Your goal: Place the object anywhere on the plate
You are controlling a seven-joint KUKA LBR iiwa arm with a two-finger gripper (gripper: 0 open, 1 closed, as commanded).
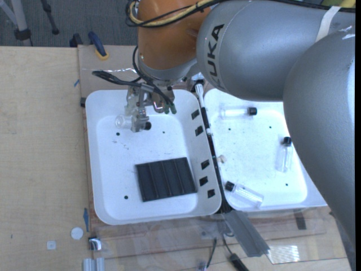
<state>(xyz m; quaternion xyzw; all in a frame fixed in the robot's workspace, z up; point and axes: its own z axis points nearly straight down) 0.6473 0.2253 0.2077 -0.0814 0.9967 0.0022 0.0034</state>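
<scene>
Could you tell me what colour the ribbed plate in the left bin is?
Black, or very dark grey; the plate shows clearest in the camera view.

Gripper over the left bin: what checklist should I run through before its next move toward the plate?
1. Black plate lies flat in the near part of the left bin, with nothing on its top: ok.
2. Clear vial sits at the gripper in the far part of that bin: ok.
3. Vial firmly gripped: cannot tell.
4. Bin floor between the gripper and the plate is free of things: ok.
5. Vial on the plate: not ok, not yet done.
6. Spare vials lie in the right bin, apart from the plate: ok.
</scene>
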